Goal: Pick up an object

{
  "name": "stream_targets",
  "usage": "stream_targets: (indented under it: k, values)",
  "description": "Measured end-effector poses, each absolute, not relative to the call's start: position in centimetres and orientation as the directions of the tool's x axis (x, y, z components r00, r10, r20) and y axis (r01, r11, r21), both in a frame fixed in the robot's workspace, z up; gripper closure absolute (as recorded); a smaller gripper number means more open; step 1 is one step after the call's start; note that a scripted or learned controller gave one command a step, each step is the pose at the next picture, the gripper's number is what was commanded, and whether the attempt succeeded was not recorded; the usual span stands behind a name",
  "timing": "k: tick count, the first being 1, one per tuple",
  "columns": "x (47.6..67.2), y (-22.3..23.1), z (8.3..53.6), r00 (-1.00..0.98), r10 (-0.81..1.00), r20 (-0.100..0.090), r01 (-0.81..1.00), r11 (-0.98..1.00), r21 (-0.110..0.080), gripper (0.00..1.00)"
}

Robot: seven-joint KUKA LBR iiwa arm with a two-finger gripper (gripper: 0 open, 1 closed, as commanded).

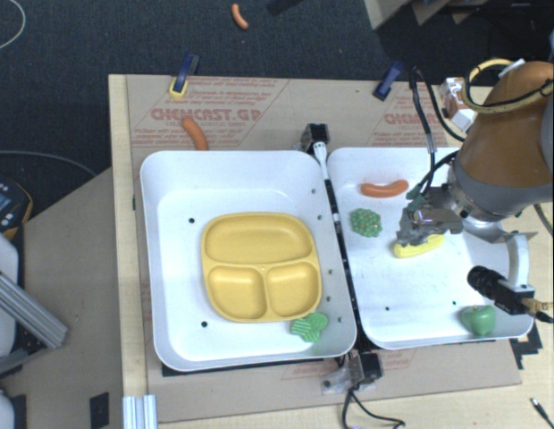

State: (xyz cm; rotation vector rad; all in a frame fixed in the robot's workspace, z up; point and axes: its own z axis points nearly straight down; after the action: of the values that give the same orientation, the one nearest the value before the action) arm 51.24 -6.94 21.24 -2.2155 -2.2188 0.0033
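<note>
My gripper (420, 231) hangs low in the right bin (384, 315), right over a yellow banana-shaped toy (418, 248) whose ends stick out below the fingers. An orange sausage (384, 188) lies at the back of that bin. A green broccoli-like piece (365, 222) sits just left of the gripper. A green apple-like object (479, 320) rests in the bin's front right corner. Whether the fingers touch the yellow toy is hidden by the wrist.
The left bin (170, 239) holds a yellow three-part plate (259, 266) and a green leafy toy (309, 327) at its front right. Another orange sausage (196, 133) lies on the cardboard behind the left bin. A black camera fitting (496, 289) juts over the right bin.
</note>
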Motion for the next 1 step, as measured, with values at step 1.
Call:
stream_targets:
  k: [1]
  values:
    - [50.31, -6.87, 21.5, 0.001, 1.0, 0.002, 1.0, -0.001, -0.004, 1.0]
